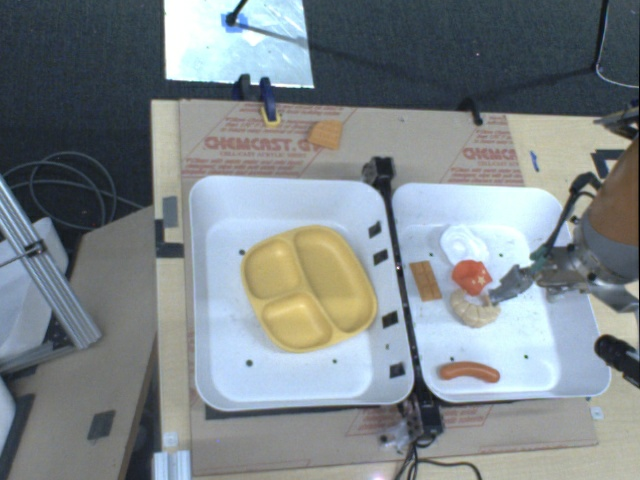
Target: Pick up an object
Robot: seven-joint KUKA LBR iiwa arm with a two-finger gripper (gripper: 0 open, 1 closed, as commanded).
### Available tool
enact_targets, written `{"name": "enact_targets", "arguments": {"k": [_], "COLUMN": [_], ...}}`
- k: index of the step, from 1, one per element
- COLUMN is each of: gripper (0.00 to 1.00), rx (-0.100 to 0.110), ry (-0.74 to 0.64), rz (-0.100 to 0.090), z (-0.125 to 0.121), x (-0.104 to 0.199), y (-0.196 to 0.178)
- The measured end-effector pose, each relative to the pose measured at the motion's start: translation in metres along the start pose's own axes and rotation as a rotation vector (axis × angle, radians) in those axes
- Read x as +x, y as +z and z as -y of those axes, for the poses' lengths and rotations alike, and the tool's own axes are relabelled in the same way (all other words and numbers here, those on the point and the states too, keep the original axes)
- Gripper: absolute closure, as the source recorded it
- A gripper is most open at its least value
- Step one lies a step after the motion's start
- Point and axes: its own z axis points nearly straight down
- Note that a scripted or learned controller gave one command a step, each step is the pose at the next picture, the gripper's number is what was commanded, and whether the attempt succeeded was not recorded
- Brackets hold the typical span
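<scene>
Landmark: the tomato point(471, 274), a red round piece in the right bin point(540, 213), near the middle of that bin.
Gripper: the gripper point(497, 291) comes in from the right side and its tip is just beside the tomato, at the lower right of it.
Fingers: they look dark and close together at the tip, but I cannot tell if they are open or closed, because they are too small and blurred.
Tomato and fingers: the tomato is at the tip, touching or almost touching; it is not seen between the fingers.
Beige food piece point(475, 312): directly below the tomato, touching it, and just under the gripper tip.
White round piece point(461, 241): just above the tomato.
Brown cracker point(426, 280): left of the tomato, near the wall between the bins.
Sausage point(470, 372): well below the tomato, near the front wall of the right bin.
Yellow tray point(308, 287): far left of the tomato, in the left bin point(215, 368), with three compartments.
</scene>
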Motion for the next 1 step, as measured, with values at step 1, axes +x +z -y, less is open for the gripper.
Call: {"name": "enact_targets", "arguments": {"k": [1], "gripper": [0.00], "rx": [-0.004], "ry": [-0.003], "rz": [0.002], "z": [-0.0681], "x": [-0.0105], "y": [0.1235]}}
